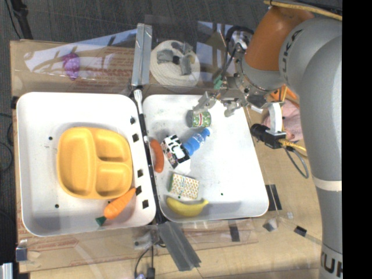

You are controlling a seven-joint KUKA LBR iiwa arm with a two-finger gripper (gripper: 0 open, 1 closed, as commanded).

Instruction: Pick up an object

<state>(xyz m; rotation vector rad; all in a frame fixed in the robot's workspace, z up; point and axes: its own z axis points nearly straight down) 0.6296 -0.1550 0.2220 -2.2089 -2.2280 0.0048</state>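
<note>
- Two white bins side by side on desk [290,173]: left bin [35,115], right bin [244,173].
- Left bin: yellow divided tray [96,161]; carrot [119,205] at near right corner.
- Right bin: small green can [200,119] at far end; blue bottle [196,140] just nearer; black-and-white carton [174,150]; orange sausage [157,156] along left wall; patterned card [185,185]; banana [187,206] at near wall.
- Gripper [220,103] at far edge of right bin, fingers spread apart, clamped on nothing, just beside can.
</note>
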